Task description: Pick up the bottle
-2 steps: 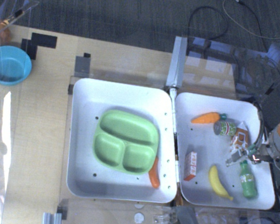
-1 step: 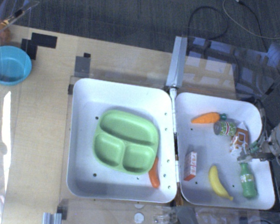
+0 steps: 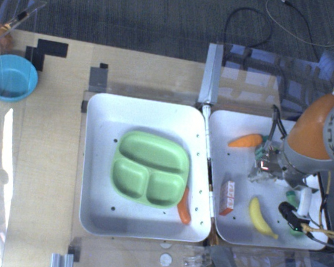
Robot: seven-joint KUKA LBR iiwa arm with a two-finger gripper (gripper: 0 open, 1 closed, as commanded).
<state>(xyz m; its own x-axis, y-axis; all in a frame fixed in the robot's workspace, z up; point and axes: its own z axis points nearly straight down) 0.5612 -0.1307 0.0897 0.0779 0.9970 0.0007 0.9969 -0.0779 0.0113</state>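
1. Camera view, left side: the left bin [image 3: 101, 152] holds a green divided plate [image 3: 149, 169]. A small orange-red piece [image 3: 183, 210] lies against the plate's lower right corner. A blue bowl [image 3: 11, 77] sits on the bench, well apart from both bins.

2. Camera view, right side: the right bin [image 3: 235, 168] holds a carrot [image 3: 246, 140] near its upper part and a banana [image 3: 263, 218] lower down. A white-and-red item lies flat close to the bin's left wall, and I take it to be the bottle [image 3: 227, 198] (it is small and blurred, so this is a judgement).

3. The arm [image 3: 318, 130] reaches in from the right. The gripper [image 3: 266, 164] hangs low over the middle of the right bin, just below the carrot. It is up and to the right of the bottle and clearly apart from it. I cannot tell whether the gripper is spread or closed, because that part of the view is a blur of metal and glare.

4. Progress: the arm is in the correct bin, but the bottle lies on the bin floor with nothing touching it. The pick looks not yet done.

5. What is left, as I judge it:
   - move the gripper toward the bin's left wall, over the bottle
   - descend, close on the bottle and lift it
   - the wall beside the bottle may leave little room on that side
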